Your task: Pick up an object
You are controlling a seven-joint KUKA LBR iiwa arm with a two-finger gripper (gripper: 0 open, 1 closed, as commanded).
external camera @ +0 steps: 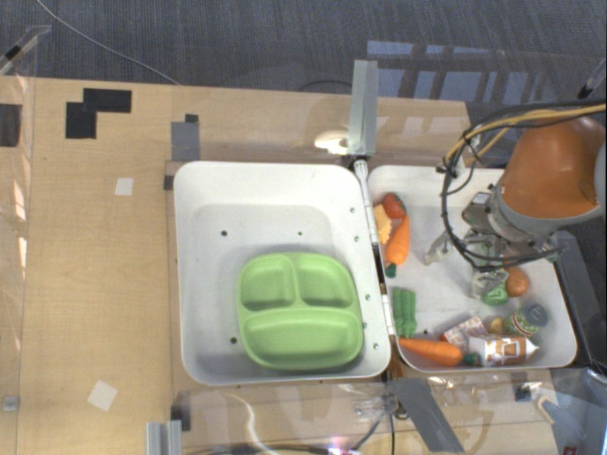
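My gripper (490,275) hangs low in the right bin (432,183), under the arm's orange band (555,169). It is just above a small green object (496,295) and next to a small orange ball (517,282). Cables and the wrist hide its tip. An orange carrot (398,241) lies by the bin's left wall, with a red piece (391,204) and a yellow piece (382,224) beside it. A second carrot (432,352), a green piece (404,309), a white bottle (499,350), a packet (465,330) and a small can (532,318) lie along the front.
The left bin (204,192) holds a green divided plate (300,311) toward its front right. A metal post (363,107) stands behind the wall between the two bins. Black cables (453,221) loop from the arm over the right bin's middle.
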